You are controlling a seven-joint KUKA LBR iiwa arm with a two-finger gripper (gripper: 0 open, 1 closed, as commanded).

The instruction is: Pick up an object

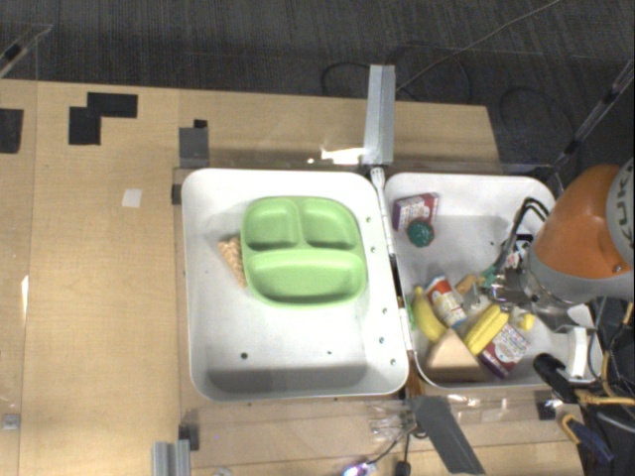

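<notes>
Pick not done yet, as far as I can judge: gripper (pixel 508 291) is down in the right bin (pixel 466 191), over the clutter near the yellow corn-like toy (pixel 483 327). Can't tell how it is set (wrist blocks it). Nothing visibly lifted. Toy lies flat, long axis diagonal, upper right to lower left, beside a banana (pixel 427 317). Grasp and lift remain.
</notes>
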